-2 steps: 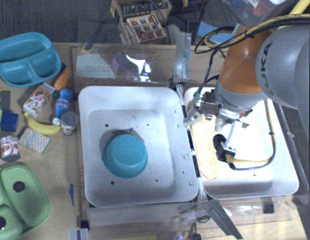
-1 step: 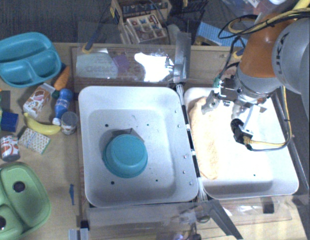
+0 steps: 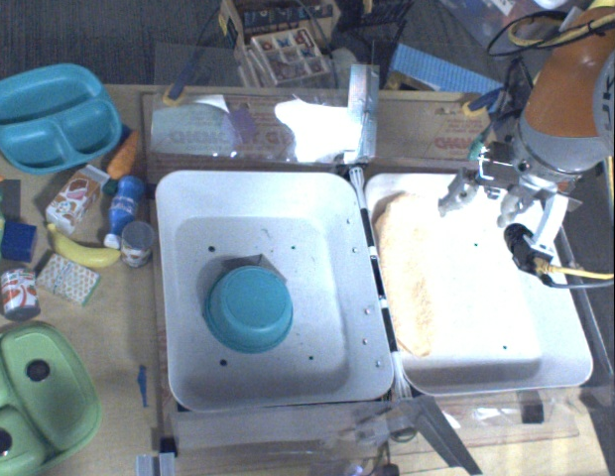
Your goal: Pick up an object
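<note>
Two shallow white bins sit side by side on the surface (image 3: 119, 365). At the bottom left corner of the frame, nearest the camera, lies a green moulded tray (image 3: 35, 410). Just above it and to the right, the left bin (image 3: 188, 206) holds a teal bowl (image 3: 249, 308), turned upside down and resting a little left of the bin's centre. The right bin (image 3: 555, 360) has a tan patch along its left side and carries nothing else that can be made out.

Left of the bins, in the middle of the frame's left edge, a cluster of small items lies on the surface: a banana (image 3: 81, 250), a small can (image 3: 137, 242), a blue bottle (image 3: 124, 206), a small carton (image 3: 74, 199) and a patterned packet (image 3: 68, 280).

Farther up, the pincer (image 3: 486, 199) hangs over the upper right part of the right bin, its fingers spread apart with nothing between them, well apart from the teal bowl. Above it the arm's orange band (image 3: 570, 87) shows at the right edge.

At the upper left a blue divided tray (image 3: 52, 117) rests on the surface, and behind the bins stands a cardboard wall (image 3: 427, 132).
</note>
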### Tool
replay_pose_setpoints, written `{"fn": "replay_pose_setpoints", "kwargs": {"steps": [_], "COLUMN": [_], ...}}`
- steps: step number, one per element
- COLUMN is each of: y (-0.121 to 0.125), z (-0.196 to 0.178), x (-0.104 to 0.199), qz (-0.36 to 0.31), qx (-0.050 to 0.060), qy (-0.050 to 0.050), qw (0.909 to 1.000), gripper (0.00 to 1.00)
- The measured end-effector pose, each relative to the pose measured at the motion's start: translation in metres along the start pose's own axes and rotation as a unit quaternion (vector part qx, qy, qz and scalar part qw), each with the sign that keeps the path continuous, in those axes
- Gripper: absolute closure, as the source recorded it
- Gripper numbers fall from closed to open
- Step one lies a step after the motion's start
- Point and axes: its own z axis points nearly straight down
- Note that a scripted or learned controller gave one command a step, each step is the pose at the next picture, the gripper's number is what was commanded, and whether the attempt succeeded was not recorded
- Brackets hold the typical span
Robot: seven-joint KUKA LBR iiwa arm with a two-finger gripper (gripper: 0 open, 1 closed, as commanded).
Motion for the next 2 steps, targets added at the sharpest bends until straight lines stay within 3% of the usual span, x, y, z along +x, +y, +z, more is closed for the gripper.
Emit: {"fn": "replay_pose_setpoints", "kwargs": {"steps": [1,2], "y": [-0.020,0.033], "z": [0.124,0.129], "x": [0.004,0.012], "qz": [-0.057,-0.211], "qx": [-0.001,-0.005], "qy": [0.001,0.000], "qw": [0.9983,0.9774], "gripper": [0.00,0.00]}}
